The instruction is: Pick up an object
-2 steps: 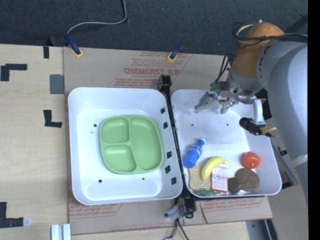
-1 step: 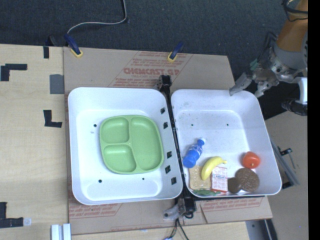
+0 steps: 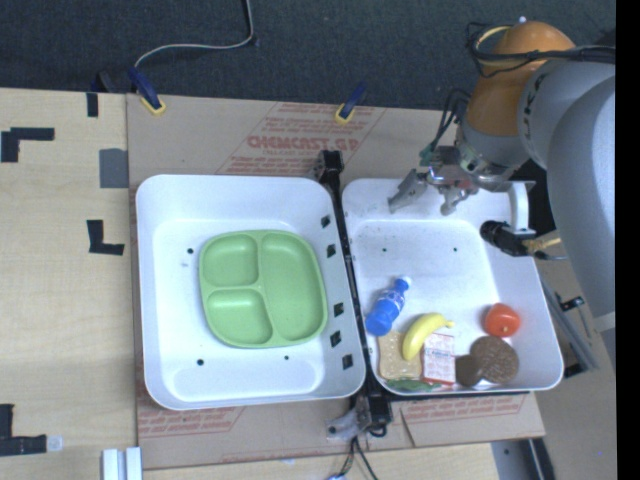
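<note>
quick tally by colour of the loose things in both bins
green: 1, divided plate
blue: 1, bottle
yellow: 1, banana
orange-red: 1, ball
brown: 1, round cookie
red and white: 1, packet
tan: 1, flat piece
total: 7

Both bins (image 3: 170, 228) smooth white plastic, slight sheen; divided plate (image 3: 264, 288) matt pale-green plastic. Bench: brown cardboard sheet (image 3: 190, 133), printed, matt, over light wood-look surface (image 3: 50, 298); dark rough carpet (image 3: 100, 18) beyond. Bottle (image 3: 387, 308) glossy blue plastic; arm (image 3: 585, 128) smooth grey casing with glossy orange band (image 3: 510, 78).
</note>
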Motion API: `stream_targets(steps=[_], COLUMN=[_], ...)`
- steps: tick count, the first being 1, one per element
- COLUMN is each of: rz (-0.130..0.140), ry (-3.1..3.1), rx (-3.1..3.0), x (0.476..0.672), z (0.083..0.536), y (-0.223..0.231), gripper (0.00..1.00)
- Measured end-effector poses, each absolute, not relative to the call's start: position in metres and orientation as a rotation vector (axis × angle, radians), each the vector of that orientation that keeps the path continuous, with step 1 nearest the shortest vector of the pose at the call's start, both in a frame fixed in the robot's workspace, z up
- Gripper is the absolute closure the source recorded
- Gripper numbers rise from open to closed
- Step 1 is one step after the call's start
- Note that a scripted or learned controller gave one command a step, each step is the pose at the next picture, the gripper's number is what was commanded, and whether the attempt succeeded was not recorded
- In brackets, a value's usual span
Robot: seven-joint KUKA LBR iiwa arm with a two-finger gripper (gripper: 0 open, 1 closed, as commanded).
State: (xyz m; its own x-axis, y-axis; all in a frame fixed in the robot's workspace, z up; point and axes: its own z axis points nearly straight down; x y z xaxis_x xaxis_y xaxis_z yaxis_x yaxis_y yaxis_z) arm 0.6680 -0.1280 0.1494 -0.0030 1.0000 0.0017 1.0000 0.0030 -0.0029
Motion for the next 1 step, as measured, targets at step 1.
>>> stream_targets(steps=[1], rz=[0.002], ry=[-2.223], rx=[-2.224], x=[0.6684], z=[0.2140], y=[-0.2117], gripper=[0.00])
